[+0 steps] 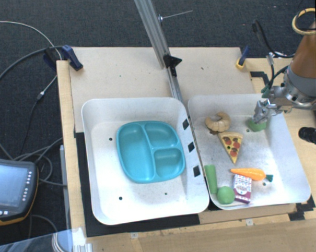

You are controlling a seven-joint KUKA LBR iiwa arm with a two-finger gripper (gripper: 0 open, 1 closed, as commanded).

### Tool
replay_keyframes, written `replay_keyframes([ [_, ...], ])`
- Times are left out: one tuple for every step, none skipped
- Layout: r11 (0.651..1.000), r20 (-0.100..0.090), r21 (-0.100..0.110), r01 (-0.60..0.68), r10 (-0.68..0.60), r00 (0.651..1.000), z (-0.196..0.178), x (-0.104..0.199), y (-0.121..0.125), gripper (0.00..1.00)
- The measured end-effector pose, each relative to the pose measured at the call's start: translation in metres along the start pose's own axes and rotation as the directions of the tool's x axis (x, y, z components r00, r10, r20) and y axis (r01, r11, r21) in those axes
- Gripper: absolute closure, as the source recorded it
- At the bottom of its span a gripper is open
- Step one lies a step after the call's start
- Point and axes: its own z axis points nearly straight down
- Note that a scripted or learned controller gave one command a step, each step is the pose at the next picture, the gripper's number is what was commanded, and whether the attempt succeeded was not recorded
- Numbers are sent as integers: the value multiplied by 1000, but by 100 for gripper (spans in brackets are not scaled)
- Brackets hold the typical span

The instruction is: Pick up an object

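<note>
My gripper (262, 113) hangs over the far right part of the right bin (285, 159), under the grey wrist and its orange band. A small green object (256, 126) lies right below it and seems to touch its tip. Whether that object is gripped, I cannot tell. Further left in the same bin are a tan croissant-shaped toy (217, 122) and a pizza slice (231, 146). Toward the front lie an orange carrot (249, 173), a green cylinder (210, 174), a green ball (226, 194) and a small red and white box (243, 188).
The left bin (96, 151) holds a teal divided plate (149, 150). A grey metal pole (156, 31) slants over the bench down to the gap between the bins. Cables and a pendant (12, 189) lie on the floor at left.
</note>
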Motion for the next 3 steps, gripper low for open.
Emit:
replay_keyframes([
  [1000,0,0,1,-1,1000,-51,10,4,100],
  [1000,0,1,0,0,1000,-75,10,6,100],
  [1000,-2,7,2,-2,1000,-60,51,23,100],
])
